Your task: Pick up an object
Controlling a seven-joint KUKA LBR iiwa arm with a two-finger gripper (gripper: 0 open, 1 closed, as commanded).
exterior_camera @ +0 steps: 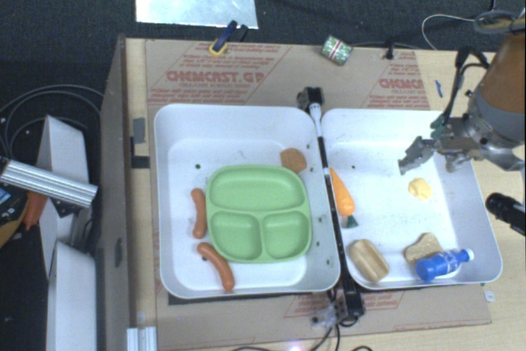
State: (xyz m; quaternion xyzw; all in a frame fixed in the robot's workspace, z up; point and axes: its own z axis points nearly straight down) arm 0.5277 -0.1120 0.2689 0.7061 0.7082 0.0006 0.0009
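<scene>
The counter [246, 70] carries two white bins side by side. The left bin [177, 177] lies well away from the jaws and holds a green divided plate [259, 211], two sausages [198, 213] and a brown patty [292, 159]. The right bin [370, 136] sits under the arm. The jaws [431, 150] hover above its upper right part, spread apart with nothing between them.

Candidates for picking lie below them: a small yellow piece [420, 189] just beneath, a carrot [342, 193] off toward the divider, then a bread roll [369, 259], a toast slice [423, 246] and a blue bottle [440, 264] near the front wall.

The likely failure, as I judge it, is a miss: the yellow piece is small and rounded, so a slightly offset descent could push it aside or close on air.

The wrist reaches in low, tilted toward the bin floor.
</scene>
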